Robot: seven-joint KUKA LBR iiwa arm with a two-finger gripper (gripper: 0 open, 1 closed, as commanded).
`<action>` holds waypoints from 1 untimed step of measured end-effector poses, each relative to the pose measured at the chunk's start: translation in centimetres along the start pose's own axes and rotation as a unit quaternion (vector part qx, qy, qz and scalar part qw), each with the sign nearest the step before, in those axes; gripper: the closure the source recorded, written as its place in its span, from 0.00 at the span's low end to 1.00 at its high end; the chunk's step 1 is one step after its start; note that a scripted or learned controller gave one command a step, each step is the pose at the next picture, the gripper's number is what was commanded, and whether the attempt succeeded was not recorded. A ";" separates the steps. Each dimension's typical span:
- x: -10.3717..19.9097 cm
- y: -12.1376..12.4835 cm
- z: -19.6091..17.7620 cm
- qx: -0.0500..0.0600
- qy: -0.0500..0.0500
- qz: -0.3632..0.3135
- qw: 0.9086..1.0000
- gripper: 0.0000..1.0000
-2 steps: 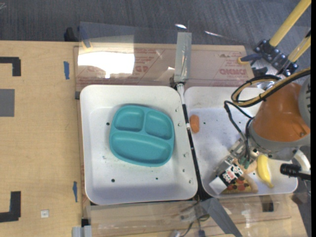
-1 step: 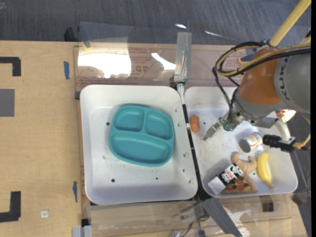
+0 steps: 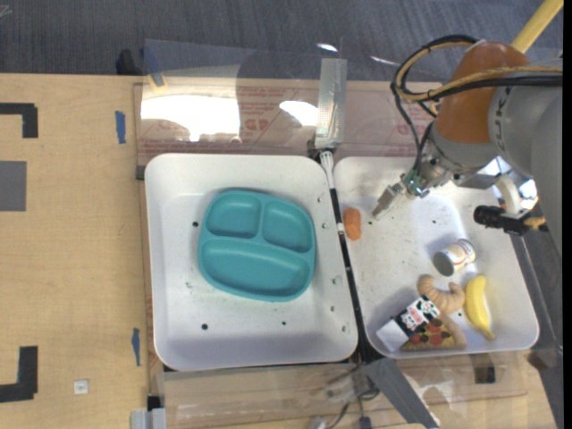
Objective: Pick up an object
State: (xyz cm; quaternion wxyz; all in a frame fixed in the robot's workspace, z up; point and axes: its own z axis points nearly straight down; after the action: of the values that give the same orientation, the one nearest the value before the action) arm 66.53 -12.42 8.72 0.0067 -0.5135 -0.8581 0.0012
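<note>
— Over the right bin (image 3: 500,239), where's your gripper (image 3: 382,204)?
— Hanging near its left wall, above the white floor; I can't tell how my jaws stand.
— And the things to pick?
— An orange piece (image 3: 352,223) just left of me; banana (image 3: 479,306), can (image 3: 455,257) and toys at the near corner.

The gripper (image 3: 386,202) hangs over the right bin (image 3: 393,266), near an orange piece (image 3: 352,223). A teal divided plate (image 3: 257,245) lies in the left bin (image 3: 170,266).
</note>
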 end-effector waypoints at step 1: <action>-2.3 -3.3 -8.9 -0.010 -0.012 -0.030 0.999 0.00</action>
State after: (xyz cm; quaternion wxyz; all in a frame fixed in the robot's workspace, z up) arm 64.79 -16.04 17.68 -0.0085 -0.4878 -0.8729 -0.0018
